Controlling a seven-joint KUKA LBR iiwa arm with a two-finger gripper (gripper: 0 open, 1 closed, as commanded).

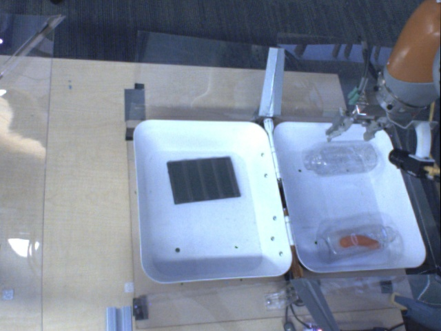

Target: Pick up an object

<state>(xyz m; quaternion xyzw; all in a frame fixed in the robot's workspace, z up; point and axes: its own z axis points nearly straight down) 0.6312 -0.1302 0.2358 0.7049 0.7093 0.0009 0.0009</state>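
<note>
Nearest the camera, a clear bottle with an orange inside [358,240] lies on its side in the front of the right bin [413,250], loose and free to roll. Beyond it a second clear bottle [342,159] lies crosswise near the back wall, the likelier pick, since the gripper [356,122] hangs just above its far side with fingers spread wide, holding nothing. A dark ribbed mat [204,179] rests flat in the left bin [207,261] on the bench [76,185].
</note>
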